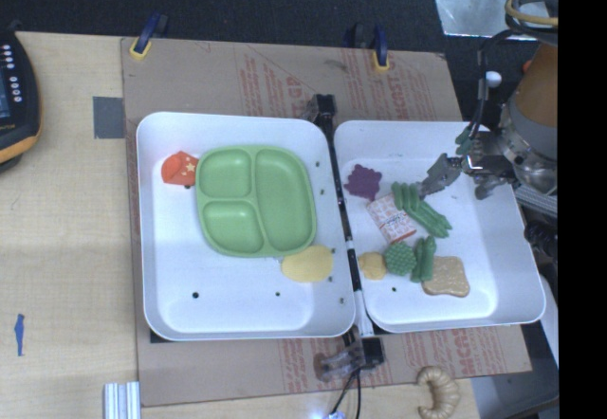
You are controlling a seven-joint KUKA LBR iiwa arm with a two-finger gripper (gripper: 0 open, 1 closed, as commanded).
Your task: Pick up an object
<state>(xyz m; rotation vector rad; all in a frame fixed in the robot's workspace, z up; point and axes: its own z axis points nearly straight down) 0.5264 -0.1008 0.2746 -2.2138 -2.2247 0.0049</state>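
My gripper (463, 180) hangs over the right bin (493, 308), near its upper right part, open with nothing between its fingers. One finger (439, 173) points down-left toward the green bean pods (420, 207), just right of them. Also in this bin are a purple piece (362, 181), a pink and white packet (391, 219), a bumpy green piece (399, 259), a green pickle (426, 258), a toast slice (446, 277) and a small yellow piece (372, 265).
The left bin (190, 308) holds a green divided plate (256, 199), a red piece (179, 168) and a yellow lemon-like piece (307, 264). A tan curled object (438, 391) lies on the bench below the bins. A control pendant (14, 100) sits far left.
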